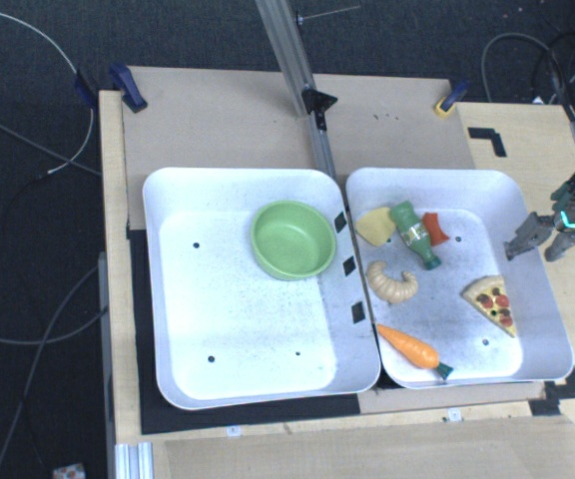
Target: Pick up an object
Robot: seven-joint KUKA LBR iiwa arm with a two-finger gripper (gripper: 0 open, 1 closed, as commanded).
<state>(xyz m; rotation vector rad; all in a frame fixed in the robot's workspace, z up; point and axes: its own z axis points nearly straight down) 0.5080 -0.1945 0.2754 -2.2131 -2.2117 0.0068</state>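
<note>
Nearest the camera, in the right-hand shallow white bin (542, 297), an orange plastic carrot with a green stub (410, 348) lies along the front wall, tip pointing toward the left bin. Just behind it, toward the right wall, a triangular toy pizza slice with red dots (491, 303) lies flat. Left of centre sits a curled beige croissant-shaped toy (394, 283). Behind that, a green plastic bottle (413, 234) lies on its side, its neck pointing toward the front; a pale yellow wedge-like piece (374, 227) touches its left side and a small red block (435, 230) sits just beside its right.

The left-hand shallow white bin (218, 347) holds one round light-green bowl (292, 239), upright, near its back right corner.

The dark two-finger gripper (527, 239) hovers over the right rim of the right bin, apart from every object. Fingers appear spread, nothing between them. The arm enters from the right edge.

At the far side, a grey metal post (286, 43) rises from the wooden bench (218, 118), which carries blue and yellow clamps at its back corners.
</note>
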